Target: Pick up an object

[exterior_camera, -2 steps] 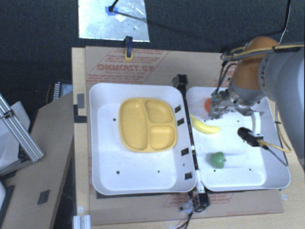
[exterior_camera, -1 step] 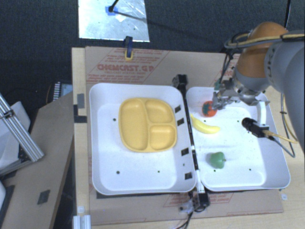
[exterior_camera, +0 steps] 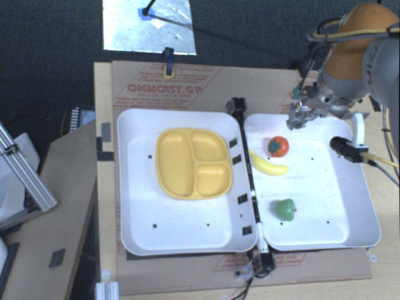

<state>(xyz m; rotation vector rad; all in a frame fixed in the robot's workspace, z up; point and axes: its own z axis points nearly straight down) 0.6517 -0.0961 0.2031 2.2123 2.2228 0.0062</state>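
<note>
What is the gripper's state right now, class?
Gripper: cannot be told; it hangs above the right bin's far edge, near the tomato.

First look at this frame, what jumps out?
The yellow plastic divided plate in the left white bin draws the eye first. In the right white bin lie a red tomato, a yellow banana and a green pepper. The gripper hangs above that bin's far edge.

Yellow divided tray (exterior_camera: 192, 164) in the left bin (exterior_camera: 134, 230); shiny foil sheet (exterior_camera: 149, 17) beyond the cardboard base (exterior_camera: 187, 86).
</note>
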